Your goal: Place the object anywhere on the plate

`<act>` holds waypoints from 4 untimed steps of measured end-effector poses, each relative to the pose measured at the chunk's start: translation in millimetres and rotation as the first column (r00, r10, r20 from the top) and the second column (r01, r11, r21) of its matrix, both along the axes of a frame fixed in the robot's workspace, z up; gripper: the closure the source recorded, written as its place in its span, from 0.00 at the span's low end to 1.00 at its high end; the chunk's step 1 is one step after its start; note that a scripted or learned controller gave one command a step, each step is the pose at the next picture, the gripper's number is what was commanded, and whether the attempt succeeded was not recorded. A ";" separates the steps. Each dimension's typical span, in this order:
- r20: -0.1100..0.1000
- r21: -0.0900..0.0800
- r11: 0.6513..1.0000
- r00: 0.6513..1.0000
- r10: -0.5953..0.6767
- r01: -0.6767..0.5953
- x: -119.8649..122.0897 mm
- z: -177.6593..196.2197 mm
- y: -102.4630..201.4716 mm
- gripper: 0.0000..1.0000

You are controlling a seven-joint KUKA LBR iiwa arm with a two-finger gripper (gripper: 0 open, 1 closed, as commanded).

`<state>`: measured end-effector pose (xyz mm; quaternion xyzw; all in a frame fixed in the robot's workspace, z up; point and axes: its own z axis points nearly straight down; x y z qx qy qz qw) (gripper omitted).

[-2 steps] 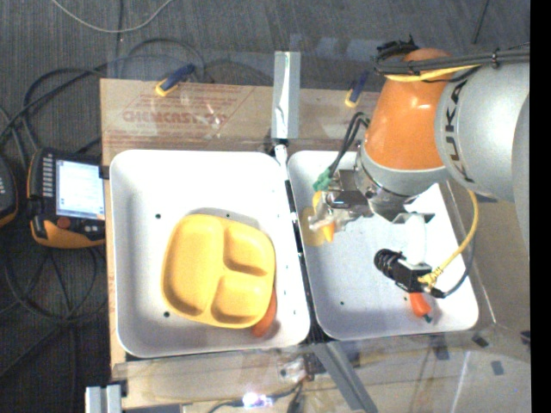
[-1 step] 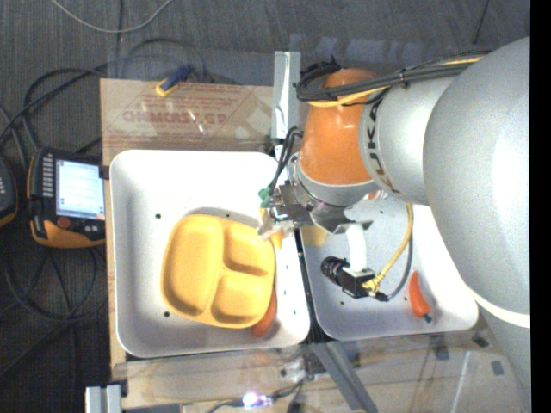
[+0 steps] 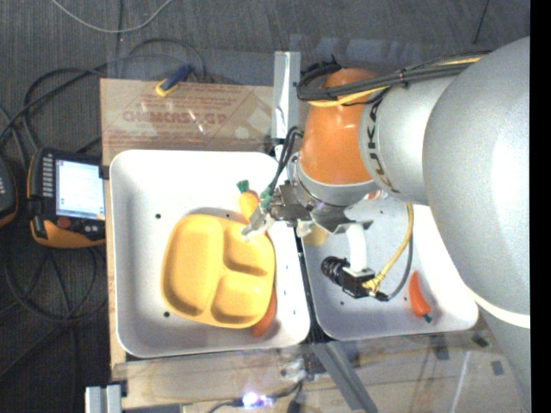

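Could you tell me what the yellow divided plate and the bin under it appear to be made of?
The plate looks like moulded plastic: uniform yellow, rounded compartment ridges, soft sheen. The left bin appears to be white plastic too, smooth and matte with rounded corners, though painted metal cannot be ruled out.

Fixed above the bench, looking down at a slant on the left bin (image 3: 129,256) and the right bin (image 3: 448,317) side by side. Set fairly near, so that the arm (image 3: 413,136), reaching in from the right, looms large and hides much of the right bin.
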<state>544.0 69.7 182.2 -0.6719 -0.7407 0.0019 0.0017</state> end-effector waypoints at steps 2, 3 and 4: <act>0.001 0.001 0.968 0.968 0.251 -0.251 -32.9 0.6 0.7 1.00; 0.001 0.002 0.968 0.968 0.251 -0.251 -33.0 0.4 1.2 0.00; 0.001 0.002 0.968 0.968 0.251 -0.251 -33.0 0.4 1.2 0.00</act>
